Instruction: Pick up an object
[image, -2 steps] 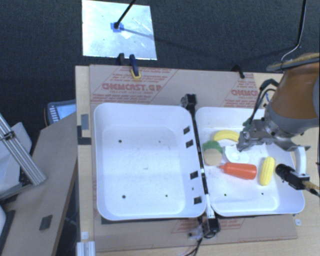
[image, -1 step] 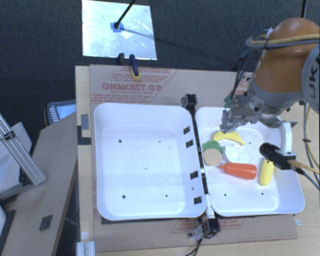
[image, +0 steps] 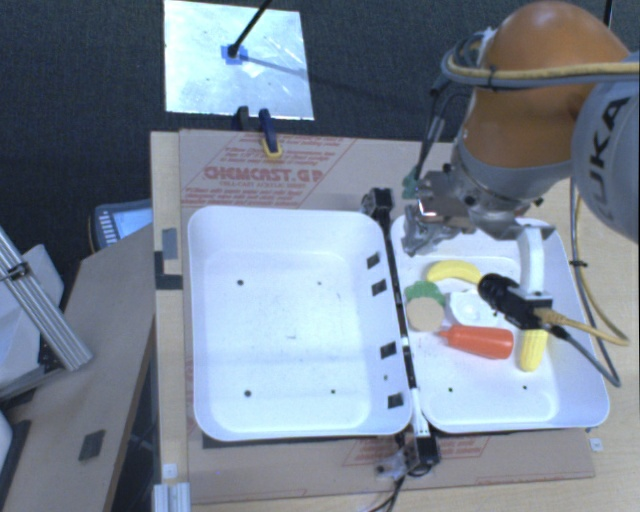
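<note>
Nearby, curved yellow banana (image: 455, 271), smooth orange carrot (image: 480, 341), metal gripper (image: 422, 238).

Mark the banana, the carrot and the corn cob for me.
banana (image: 454, 271), camera view, middle of its curve
carrot (image: 480, 341), camera view, middle of its body
corn cob (image: 533, 349), camera view, its lower half

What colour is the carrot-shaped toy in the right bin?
Orange-red; the carrot lies near the middle of the right bin, clear in the camera view.
</note>
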